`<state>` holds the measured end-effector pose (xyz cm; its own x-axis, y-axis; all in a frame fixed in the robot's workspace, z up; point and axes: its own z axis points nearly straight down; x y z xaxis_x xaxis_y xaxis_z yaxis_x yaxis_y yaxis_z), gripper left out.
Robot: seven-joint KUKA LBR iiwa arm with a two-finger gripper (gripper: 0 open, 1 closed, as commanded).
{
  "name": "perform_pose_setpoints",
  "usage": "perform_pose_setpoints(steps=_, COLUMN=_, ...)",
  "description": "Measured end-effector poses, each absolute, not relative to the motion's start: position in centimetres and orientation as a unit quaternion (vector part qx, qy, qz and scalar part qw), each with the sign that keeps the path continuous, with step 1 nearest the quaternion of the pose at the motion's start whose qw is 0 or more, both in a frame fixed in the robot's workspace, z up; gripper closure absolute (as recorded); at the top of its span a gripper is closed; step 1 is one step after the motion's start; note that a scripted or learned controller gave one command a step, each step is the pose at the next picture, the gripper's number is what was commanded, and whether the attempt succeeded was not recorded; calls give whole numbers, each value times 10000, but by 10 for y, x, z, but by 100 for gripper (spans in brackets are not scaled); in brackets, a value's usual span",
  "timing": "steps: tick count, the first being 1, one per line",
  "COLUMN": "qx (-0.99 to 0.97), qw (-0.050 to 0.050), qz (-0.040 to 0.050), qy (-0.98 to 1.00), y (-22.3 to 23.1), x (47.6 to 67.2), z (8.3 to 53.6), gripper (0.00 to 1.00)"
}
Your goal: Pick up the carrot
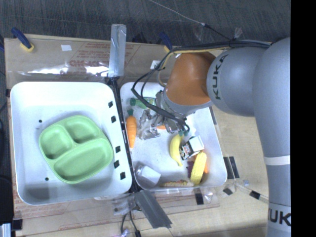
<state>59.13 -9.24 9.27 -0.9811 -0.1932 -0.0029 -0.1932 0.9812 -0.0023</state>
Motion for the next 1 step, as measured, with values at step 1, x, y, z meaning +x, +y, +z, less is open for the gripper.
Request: perform_pose_setpoints(steps=1, qx=383, qw=30, qz=3, qy=9993, y=-29, x=565, z=194, gripper=100)
